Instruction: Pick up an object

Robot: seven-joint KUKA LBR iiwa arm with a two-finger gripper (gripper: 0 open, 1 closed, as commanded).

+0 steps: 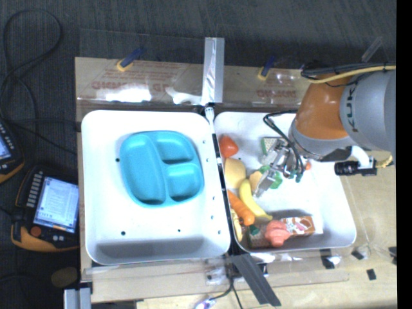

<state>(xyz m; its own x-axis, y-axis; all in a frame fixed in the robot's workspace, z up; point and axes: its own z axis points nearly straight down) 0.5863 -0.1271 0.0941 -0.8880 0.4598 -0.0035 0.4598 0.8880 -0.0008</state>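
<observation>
The claw (273,168) hangs low in the right bin (335,201); whether it is open or closed I cannot tell. The banana (250,199) lies just below-left of it, long axis slanting down-right, its upper end nearest the claw

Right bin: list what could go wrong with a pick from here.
1. The gripper sits low in the right bin beside the banana; its fingers may nudge it instead of gripping it.
2. The banana, carrot and pink toy lie packed together, so a grasp could catch two or slip.
</observation>
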